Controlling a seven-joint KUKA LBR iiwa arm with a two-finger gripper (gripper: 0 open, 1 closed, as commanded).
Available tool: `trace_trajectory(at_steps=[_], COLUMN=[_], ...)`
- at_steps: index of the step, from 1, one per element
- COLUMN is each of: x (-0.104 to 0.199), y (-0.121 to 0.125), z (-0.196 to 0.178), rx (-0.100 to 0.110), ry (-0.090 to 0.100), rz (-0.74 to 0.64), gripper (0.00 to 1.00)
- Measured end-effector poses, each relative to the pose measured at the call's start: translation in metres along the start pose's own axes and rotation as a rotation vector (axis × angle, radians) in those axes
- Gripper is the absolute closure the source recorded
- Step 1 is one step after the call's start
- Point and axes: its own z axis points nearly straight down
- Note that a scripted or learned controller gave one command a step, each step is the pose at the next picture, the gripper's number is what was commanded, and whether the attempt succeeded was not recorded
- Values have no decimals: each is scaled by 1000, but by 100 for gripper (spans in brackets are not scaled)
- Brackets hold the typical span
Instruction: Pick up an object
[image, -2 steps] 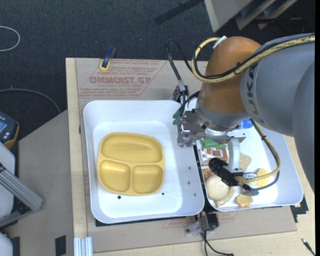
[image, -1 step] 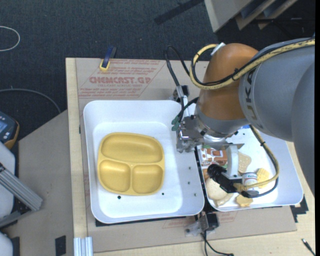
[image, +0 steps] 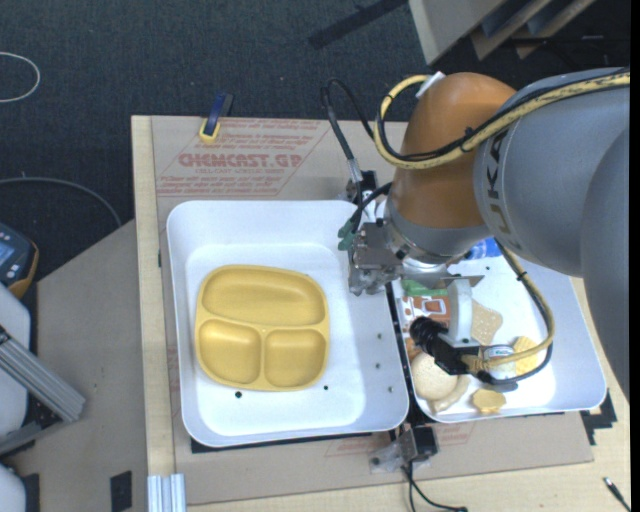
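My gripper (image: 428, 285) hangs below the orange wrist band (image: 450, 150), over the near-left part of the right bin (image: 588, 372). The arm's bulk covers most of it. Under and around it lie several small items: a printed orange and green box (image: 428, 304), a black piece (image: 432, 336), a tan slice (image: 487, 322), a pale round lump (image: 437, 382) and a small yellow piece (image: 489, 401). A blue item (image: 487, 247) peeks out by the arm. I cannot see anything held.
The left bin (image: 190, 232) holds a yellow three-part plate (image: 262, 325). A blue and yellow tool (image: 214, 117) lies on the cardboard sheet behind the bins. Black cables run along the divide between the bins and off the front edge (image: 412, 445).
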Motion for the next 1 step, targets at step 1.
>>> trace_trajectory(at_steps=[1], x=[4], y=[2], z=[20], rx=[8], ry=[-1], rz=[1], gripper=[100])
